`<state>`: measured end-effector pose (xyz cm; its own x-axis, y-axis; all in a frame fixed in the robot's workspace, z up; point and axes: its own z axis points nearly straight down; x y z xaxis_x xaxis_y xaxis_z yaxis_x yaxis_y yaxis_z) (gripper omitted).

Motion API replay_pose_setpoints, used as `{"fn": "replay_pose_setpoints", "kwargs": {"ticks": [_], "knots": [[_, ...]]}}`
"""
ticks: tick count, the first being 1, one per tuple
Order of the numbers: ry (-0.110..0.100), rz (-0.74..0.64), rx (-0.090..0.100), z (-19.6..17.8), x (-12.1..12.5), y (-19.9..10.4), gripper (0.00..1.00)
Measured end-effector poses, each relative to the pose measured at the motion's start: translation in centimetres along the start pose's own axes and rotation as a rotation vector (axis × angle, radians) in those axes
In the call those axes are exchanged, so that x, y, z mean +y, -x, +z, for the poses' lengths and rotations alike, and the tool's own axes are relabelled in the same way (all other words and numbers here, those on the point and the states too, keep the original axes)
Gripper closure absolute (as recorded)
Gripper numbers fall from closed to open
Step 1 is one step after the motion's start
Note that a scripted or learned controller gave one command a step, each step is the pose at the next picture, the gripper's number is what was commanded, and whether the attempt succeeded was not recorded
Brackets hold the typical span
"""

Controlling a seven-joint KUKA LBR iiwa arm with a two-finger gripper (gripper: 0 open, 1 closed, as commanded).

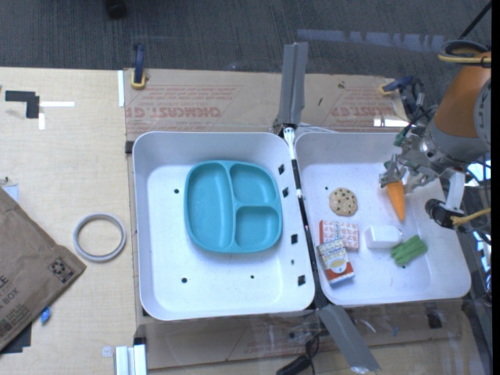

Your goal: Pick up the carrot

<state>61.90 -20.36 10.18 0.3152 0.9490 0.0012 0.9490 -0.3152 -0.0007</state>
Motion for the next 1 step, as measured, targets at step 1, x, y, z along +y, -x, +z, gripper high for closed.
{"fn": "replay_pose_setpoints", "kwargs": {"ticks": [1], "knots": [[0.0, 0.114, -0.002, -7.38, 0.63, -5.47, 1.0]]}}
